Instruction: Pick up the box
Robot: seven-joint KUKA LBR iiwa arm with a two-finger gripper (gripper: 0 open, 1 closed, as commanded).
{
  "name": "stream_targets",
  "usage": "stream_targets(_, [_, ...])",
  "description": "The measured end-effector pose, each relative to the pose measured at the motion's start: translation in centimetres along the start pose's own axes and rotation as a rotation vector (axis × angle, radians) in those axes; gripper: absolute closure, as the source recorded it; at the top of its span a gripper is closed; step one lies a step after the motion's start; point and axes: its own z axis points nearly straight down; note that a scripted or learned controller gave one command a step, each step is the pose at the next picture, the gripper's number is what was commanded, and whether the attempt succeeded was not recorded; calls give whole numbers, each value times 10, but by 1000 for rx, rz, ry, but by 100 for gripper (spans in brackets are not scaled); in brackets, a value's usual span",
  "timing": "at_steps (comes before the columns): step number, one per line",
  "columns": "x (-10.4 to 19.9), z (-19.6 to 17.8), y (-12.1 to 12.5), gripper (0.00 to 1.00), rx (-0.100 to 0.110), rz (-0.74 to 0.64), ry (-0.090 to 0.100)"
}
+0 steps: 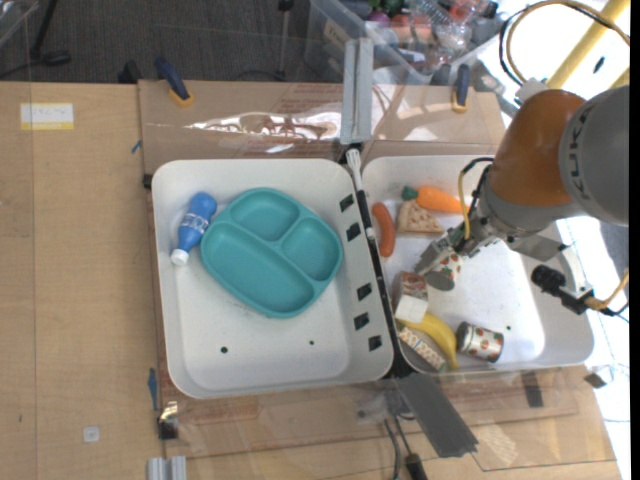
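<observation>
two bins on the bench, and your gripper hangs low in the right bin, finger state i cannot tell; the approach step looks underway, so next drop onto the box near-left of it.

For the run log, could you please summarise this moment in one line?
arm: over right white bin | gripper: low above small patterned item | grasp: unconfirmed | left bin: teal divided plate, blue bottle

Gripper: I see my gripper low in the right bin.
Below fingers: small box, banana, patterned can.
Above fingers: carrot.
</observation>
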Motion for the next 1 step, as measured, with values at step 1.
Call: stream_targets(1, [-34, 2, 61, 0, 7, 2, 3])
